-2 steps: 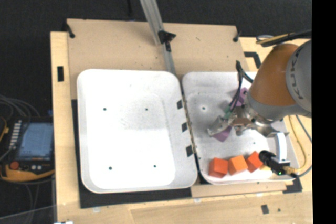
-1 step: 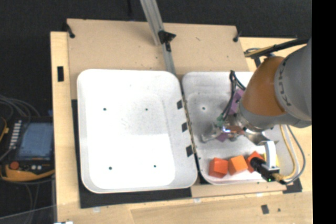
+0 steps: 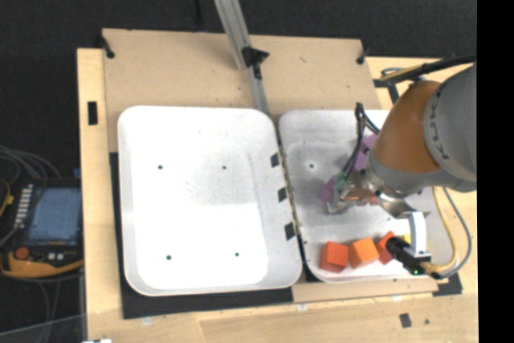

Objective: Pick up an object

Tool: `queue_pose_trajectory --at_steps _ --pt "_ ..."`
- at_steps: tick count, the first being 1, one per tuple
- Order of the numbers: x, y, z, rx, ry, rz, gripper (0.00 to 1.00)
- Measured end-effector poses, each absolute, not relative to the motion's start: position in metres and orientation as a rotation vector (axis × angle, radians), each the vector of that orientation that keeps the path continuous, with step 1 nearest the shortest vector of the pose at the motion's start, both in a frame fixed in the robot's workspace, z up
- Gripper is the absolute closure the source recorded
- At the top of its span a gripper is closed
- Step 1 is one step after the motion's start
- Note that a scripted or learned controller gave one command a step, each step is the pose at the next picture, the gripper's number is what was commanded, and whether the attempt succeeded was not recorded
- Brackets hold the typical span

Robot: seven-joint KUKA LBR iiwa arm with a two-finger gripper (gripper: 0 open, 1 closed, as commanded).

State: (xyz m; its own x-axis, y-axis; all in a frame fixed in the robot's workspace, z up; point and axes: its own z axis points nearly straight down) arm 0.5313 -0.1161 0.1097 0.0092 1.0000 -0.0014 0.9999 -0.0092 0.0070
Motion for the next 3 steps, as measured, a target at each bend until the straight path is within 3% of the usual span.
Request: queue_pose_trajectory --at_steps 2,3 --pt "0.534 -0.125 0.231 2.213 2.219 0.007 1.00" --pt "0.535 -0.126 0.242 2.213 2.226 0.002 1.00"
